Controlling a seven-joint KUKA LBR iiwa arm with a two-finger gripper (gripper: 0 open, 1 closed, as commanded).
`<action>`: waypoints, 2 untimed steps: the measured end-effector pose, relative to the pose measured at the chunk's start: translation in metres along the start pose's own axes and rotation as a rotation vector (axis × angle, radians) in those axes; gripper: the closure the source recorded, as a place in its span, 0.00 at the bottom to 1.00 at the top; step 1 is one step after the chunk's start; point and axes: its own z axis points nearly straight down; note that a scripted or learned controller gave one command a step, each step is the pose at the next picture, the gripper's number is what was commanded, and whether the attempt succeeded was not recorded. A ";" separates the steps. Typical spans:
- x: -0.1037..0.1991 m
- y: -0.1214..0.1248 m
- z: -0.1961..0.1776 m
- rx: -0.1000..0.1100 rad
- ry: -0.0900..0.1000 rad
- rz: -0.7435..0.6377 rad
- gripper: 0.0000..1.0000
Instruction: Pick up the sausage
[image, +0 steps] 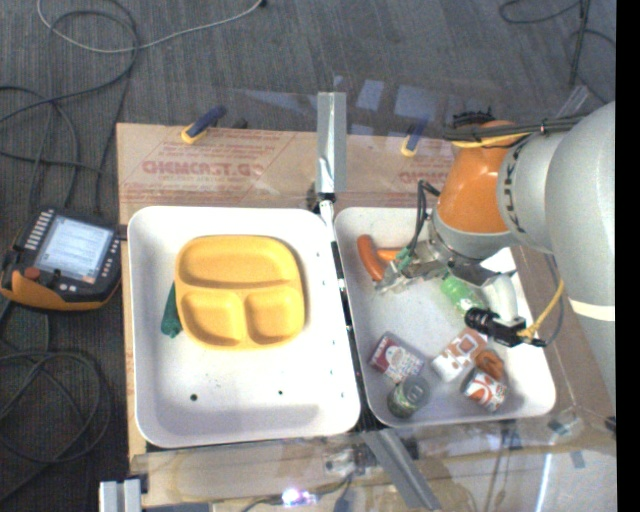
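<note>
Single fixed camera, mounted above the desk (230, 165), looks down at a slant from moderate height, taking in both white bins, left bin (150, 400) and right bin (365, 375), plus surrounding floor (60, 120); arm (560, 200) enters from the view's right.

A dark grey carpeted floor (230, 60), crossed by loose cables (80, 35), is seen around a brown board (230, 170) held by two clamps at its far edge, while a handheld screen unit with orange trim (62, 258) is laid beside the board's left edge.
</note>
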 end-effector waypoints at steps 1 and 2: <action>0.039 0.040 -0.084 0.015 0.005 -0.327 1.00; 0.039 0.040 -0.084 0.015 0.005 -0.327 0.00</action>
